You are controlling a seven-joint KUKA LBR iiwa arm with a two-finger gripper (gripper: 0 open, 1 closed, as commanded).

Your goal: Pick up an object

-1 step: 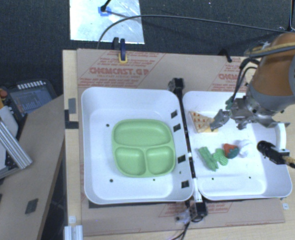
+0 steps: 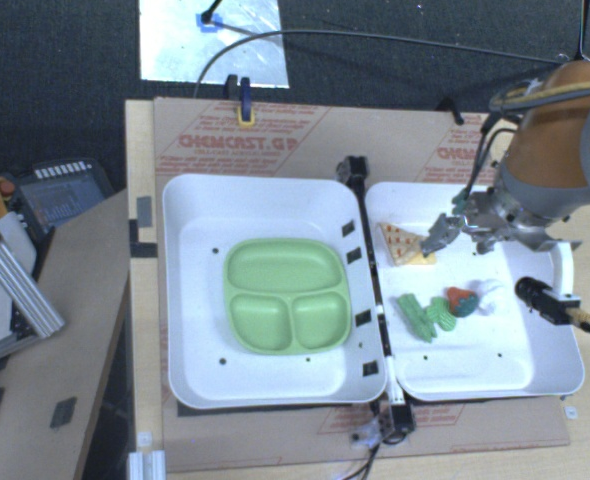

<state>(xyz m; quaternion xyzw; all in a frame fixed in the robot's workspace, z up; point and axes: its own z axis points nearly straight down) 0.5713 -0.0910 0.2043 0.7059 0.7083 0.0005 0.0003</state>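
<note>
Though tilted, pizza slice (image 2: 402, 244) (tip upper-left).

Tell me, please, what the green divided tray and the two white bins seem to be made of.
Green tray: probably moulded plastic, matte to slightly glossy; it has smooth rounded compartments, one even pale green colour.
Left bin and right bin: likely thin formed plastic, smooth and semi-glossy; they have rounded corners and soft light reflections. The exact kind cannot be told.

Green three-compartment tray (image 2: 285, 295) lying flat in left white bin (image 2: 190, 213). Handheld control pendant (image 2: 60, 196) on bench at far left. Silver metal sheet (image 2: 215, 28) beyond brown cardboard underlay (image 2: 275, 136).
</note>
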